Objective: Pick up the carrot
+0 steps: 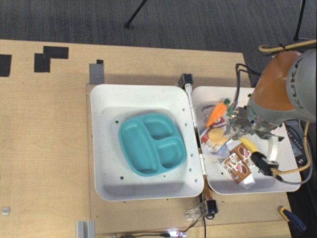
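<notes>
The carrot point(216, 114), orange with a green tip, lies tilted in the upper left of the right bin point(214, 186). My gripper point(237, 125) hangs over the middle of that bin, just right of the carrot and slightly below it. The grey arm with its orange band point(275, 83) comes in from the right and hides the bin's right side. Nothing can be seen held in the gripper.
A teal divided plate point(151, 144) sits in the left bin point(106, 103). Near the carrot in the right bin lie a pale yellow piece point(216, 136), a yellow item point(247, 144) and a brown patterned packet point(239, 166). The bins share a middle wall point(194, 128).
</notes>
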Robot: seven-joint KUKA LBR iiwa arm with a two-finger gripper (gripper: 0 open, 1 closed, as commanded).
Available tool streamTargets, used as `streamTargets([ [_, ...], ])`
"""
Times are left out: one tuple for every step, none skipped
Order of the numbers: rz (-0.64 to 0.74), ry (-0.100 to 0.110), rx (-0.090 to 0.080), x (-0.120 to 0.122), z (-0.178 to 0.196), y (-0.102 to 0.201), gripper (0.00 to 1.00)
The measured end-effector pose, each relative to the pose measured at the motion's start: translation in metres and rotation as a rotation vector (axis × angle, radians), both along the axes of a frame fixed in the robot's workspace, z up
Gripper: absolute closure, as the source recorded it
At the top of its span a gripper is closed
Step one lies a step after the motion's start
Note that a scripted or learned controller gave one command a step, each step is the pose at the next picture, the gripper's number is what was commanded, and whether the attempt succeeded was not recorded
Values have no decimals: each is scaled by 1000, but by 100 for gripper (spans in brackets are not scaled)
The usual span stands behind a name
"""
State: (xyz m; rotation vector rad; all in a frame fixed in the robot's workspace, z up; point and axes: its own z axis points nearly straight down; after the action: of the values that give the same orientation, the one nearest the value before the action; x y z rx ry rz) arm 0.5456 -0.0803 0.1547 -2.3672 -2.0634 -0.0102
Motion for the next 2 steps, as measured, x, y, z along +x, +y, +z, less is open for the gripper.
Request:
streamTargets([
  [-5,1,-4,-1,0,-4,0],
  [-91,4,-5,48,-43,-25,0],
])
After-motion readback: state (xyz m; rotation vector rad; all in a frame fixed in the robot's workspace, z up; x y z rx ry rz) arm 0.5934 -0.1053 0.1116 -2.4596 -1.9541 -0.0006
